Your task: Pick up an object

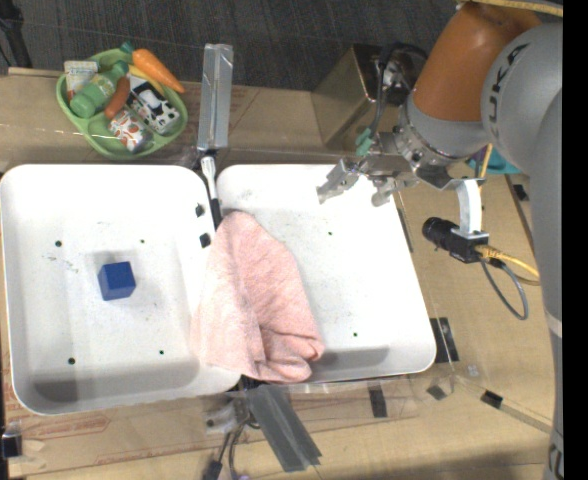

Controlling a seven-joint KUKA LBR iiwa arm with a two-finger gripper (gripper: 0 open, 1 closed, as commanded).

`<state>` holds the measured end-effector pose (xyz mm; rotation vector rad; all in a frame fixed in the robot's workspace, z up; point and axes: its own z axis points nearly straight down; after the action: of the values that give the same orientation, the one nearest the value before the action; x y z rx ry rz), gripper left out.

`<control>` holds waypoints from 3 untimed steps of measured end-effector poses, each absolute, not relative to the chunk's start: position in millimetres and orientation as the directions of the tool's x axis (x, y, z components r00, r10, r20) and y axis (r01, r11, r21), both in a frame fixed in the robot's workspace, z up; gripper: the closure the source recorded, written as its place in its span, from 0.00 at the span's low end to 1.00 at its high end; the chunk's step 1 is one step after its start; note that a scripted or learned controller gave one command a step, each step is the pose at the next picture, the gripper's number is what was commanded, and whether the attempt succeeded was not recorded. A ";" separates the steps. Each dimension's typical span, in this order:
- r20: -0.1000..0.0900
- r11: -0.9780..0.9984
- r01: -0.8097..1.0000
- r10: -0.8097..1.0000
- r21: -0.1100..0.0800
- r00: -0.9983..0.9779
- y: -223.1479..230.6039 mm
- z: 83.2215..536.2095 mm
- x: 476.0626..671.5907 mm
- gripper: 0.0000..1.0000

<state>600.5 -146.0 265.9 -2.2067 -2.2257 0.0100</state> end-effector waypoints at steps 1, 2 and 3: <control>0.001 0.310 0.951 0.951 -0.005 -0.310 -180.3 206.3 657.3 0.00; 0.004 0.419 0.908 0.908 -0.007 -0.419 -115.6 129.1 608.9 0.00; 0.005 0.481 0.877 0.877 -0.006 -0.481 -129.9 88.8 598.1 0.00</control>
<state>598.1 -129.9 88.8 -1.5965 -2.6976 0.0040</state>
